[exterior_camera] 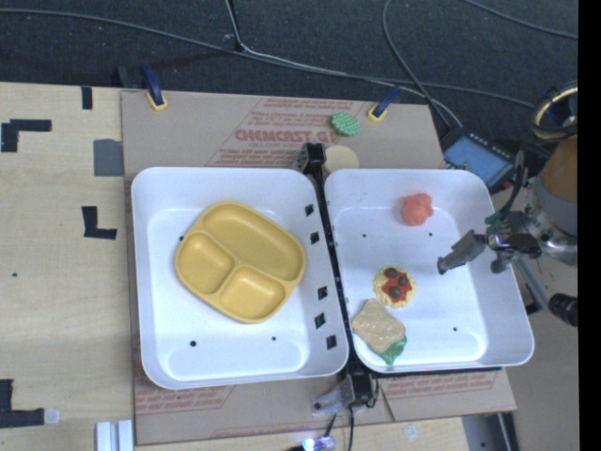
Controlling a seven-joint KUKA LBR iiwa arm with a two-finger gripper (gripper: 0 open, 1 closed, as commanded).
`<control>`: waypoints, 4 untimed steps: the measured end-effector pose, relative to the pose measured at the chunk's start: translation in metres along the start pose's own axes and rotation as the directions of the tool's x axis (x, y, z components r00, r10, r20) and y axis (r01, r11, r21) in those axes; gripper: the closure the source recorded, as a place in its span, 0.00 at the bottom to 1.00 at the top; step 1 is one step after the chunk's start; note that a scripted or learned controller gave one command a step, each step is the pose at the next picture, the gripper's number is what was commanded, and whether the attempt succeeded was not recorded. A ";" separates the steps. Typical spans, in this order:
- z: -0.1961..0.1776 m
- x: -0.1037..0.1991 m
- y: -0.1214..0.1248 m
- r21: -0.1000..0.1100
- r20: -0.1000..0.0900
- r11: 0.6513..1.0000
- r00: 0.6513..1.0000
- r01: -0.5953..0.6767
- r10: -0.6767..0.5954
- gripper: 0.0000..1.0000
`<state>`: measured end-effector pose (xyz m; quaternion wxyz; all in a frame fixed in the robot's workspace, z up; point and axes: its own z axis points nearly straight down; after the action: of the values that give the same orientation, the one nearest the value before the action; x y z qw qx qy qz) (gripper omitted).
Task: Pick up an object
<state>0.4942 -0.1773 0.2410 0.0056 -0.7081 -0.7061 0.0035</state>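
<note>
The end effector (pixel 457 255) hangs over the right bin (pixel 470 341) near its right wall; how far it is open cannot be told, and nothing shows in its hold. Three objects lie to its left: one pink lump (pixel 416 208), one pizza toy (pixel 395 287), one sandwich toy (pixel 378 330). Farther left, one yellow divided plate (pixel 239 261) fills the left bin (pixel 160 346).

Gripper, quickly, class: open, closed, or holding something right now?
Gripper: above the right bin, nothing visibly held; open or closed cannot be told.
</note>
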 end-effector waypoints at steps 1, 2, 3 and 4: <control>-0.006 0.000 0.002 -0.011 0.003 1.000 1.000 0.004 -0.004 0.00; 0.043 0.008 0.009 -0.010 0.003 1.000 1.000 0.004 -0.004 0.00; 0.107 0.010 0.010 -0.007 0.002 1.000 1.000 0.003 -0.003 0.00; 0.158 0.010 0.011 -0.011 0.003 1.000 1.000 0.004 -0.004 0.00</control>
<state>0.5034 -0.1668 0.0829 0.0004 -0.7067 -0.7075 0.0007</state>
